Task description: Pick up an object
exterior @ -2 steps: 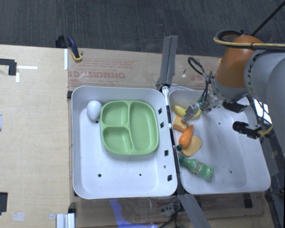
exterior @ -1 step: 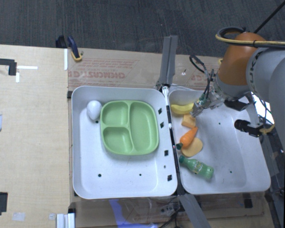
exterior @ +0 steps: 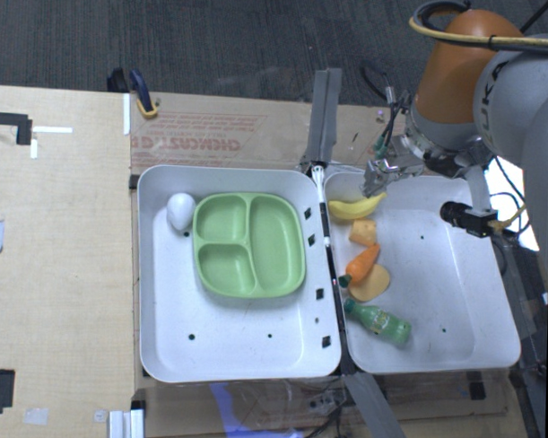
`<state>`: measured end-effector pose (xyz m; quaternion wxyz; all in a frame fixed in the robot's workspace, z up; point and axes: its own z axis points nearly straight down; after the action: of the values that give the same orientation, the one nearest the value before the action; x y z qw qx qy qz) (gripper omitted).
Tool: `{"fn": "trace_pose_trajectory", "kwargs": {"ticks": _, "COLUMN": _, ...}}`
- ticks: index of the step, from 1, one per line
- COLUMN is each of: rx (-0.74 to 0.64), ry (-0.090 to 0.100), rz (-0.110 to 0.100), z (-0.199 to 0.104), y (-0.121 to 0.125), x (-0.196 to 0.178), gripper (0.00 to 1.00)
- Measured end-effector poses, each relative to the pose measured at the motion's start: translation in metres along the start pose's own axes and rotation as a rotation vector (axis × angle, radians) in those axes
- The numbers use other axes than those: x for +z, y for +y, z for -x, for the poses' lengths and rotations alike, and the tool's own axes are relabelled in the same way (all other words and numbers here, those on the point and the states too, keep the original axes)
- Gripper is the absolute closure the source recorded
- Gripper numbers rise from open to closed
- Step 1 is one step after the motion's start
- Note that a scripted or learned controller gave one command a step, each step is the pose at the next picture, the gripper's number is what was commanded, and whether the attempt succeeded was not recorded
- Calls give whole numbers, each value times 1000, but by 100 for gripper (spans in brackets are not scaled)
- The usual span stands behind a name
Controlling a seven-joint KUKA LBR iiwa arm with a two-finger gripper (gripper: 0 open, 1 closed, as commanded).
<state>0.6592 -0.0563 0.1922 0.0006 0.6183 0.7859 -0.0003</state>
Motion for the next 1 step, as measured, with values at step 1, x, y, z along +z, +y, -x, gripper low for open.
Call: {"fn": "trace_pose_trajectory", "kwargs": {"ticks": 1, "rx": 289, "ry": 0, "rz": -3, "z": -10, "y": -38, "x": -25, "gripper": 100}}
